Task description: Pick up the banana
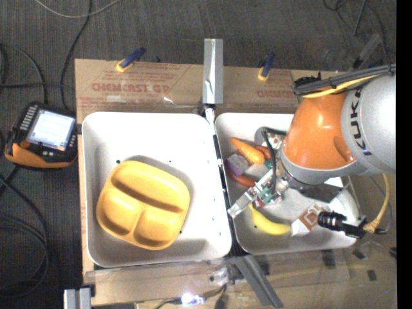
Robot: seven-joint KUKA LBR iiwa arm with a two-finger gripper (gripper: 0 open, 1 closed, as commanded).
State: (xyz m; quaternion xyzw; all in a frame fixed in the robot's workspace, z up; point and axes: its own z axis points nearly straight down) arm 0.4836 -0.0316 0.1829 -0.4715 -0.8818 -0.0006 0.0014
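The bench [148, 85], topped by a brown board with red lettering, bears two white bins side by side. The left bin [154, 124] holds a yellow tray [144, 202] with three compartments, lying slightly skewed toward the bin's near left corner. The right bin [226, 129] is largely covered by the arm [335, 137], which reaches in from the right; its grey body and orange band hang above the bin's middle.

Below the orange band the gripper [261, 197] points toward the bin's left wall, low over the contents. Whether its two fingers stand apart or together cannot be told: the wrist parts and a green circuit board hide the tips.

The banana [270, 224] lies on the floor of the right bin near its front edge, curved upward at both ends, just beside and below the gripper. Nothing shows it between the fingers; it appears to rest on the bin floor.

Behind the gripper, toward the bin's far left, lie a carrot [248, 150], a purple object [237, 166] and an orange-red item just beside it, too much hidden to name.

A teach pendant [44, 136] with a lit screen sits on the floor well to the left of the bench. Two clamps [131, 58] with blue-and-yellow grips hold the board's far edge. A metal post [213, 69] stands between the bins at the back.
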